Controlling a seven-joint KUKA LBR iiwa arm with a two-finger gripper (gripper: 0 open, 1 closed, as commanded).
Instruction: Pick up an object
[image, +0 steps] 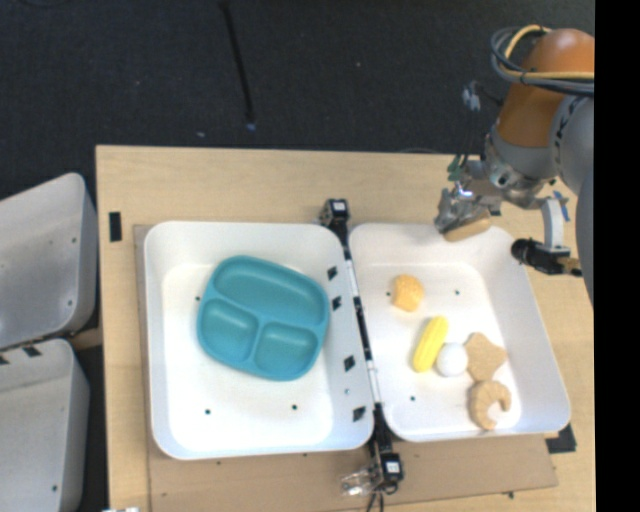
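The right white bin holds an orange lump, a yellow banana-shaped piece, a small white ball and two tan pieces. My gripper hangs over the far rim of this bin, near its back middle, away from the pile. A small tan shape shows right at the gripper's lower end. Whether it is a held thing or part of the gripper is unclear.
The left white bin carries a teal divided plate. A black divider with clips runs between the bins. The wooden bench surrounds them. Grey panels stand at the far left.
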